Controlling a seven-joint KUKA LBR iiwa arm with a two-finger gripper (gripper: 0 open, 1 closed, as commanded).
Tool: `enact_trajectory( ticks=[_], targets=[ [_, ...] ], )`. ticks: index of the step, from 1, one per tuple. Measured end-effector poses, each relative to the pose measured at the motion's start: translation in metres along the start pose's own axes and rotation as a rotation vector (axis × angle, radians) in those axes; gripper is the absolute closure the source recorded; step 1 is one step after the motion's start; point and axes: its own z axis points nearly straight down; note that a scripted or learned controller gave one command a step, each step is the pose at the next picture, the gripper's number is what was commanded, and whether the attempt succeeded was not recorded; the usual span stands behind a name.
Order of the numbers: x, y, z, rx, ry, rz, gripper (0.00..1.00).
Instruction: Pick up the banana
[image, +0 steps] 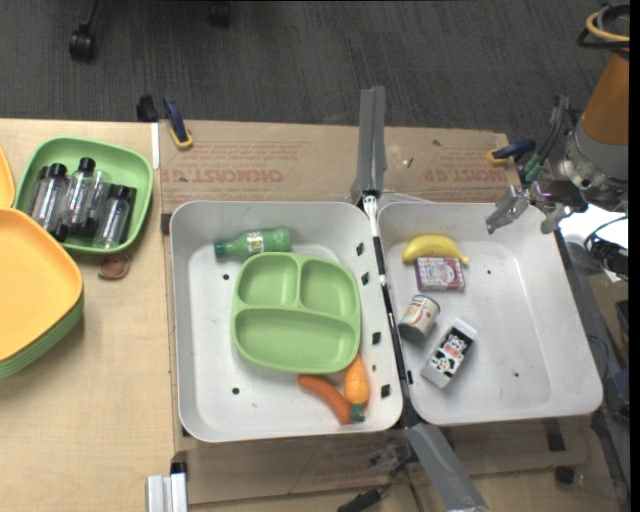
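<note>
The yellow banana (435, 247) lies in the right bin (520, 390), near its far left corner, just above a small pink packet (440, 273). My gripper (525, 212) hangs over the far right corner of that bin, well to the right of the banana. Its two fingers are spread apart with nothing between them.
In the right bin also lie a small can (419, 316) and a black-and-white carton (448, 354). The left bin (200, 400) holds a green divided plate (296, 312), a green bottle (253, 242) and two carrots (340, 391). A green tray of bottles (83, 195) and stacked yellow plates (35, 295) sit at the far left.
</note>
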Motion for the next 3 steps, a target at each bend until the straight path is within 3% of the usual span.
enact_trajectory(
  ticks=[1,2,3],
  targets=[
    [0.055,0.036,0.098,-0.001,0.000,-0.073,0.00],
    [-0.013,0.011,0.132,-0.010,-0.003,-0.190,0.00],
    [0.057,-0.021,0.050,-0.001,0.000,-0.080,0.00]
  ],
)
